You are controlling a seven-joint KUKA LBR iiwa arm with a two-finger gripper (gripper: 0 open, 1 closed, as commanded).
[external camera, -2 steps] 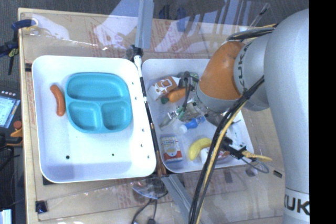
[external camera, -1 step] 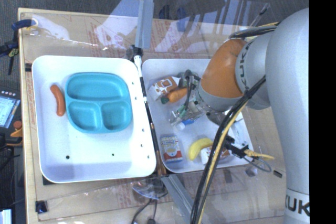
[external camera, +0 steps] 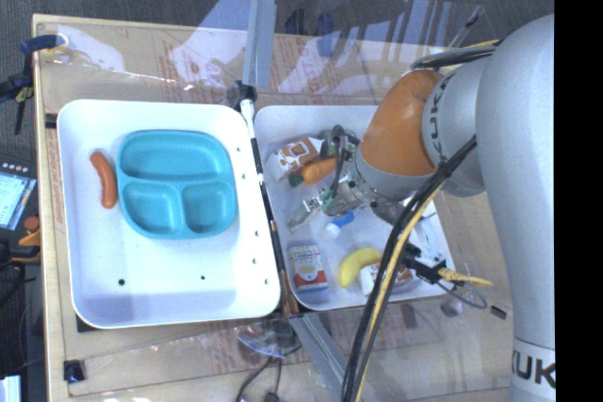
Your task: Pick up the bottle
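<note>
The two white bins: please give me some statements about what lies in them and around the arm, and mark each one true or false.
1. The blue divided tray lies in the left bin. True.
2. The sausage lies inside a compartment of the tray. False: it lies on the bin floor, beside the tray's left edge.
3. The banana lies in the right bin. True.
4. The arm is over the left bin. False: it reaches over the right bin, above the clutter there.
5. A small carton lies left of the banana, near the right bin's front edge. True.
6. The carrot rests on the tray. False: it is in the right bin, near its back.
</note>
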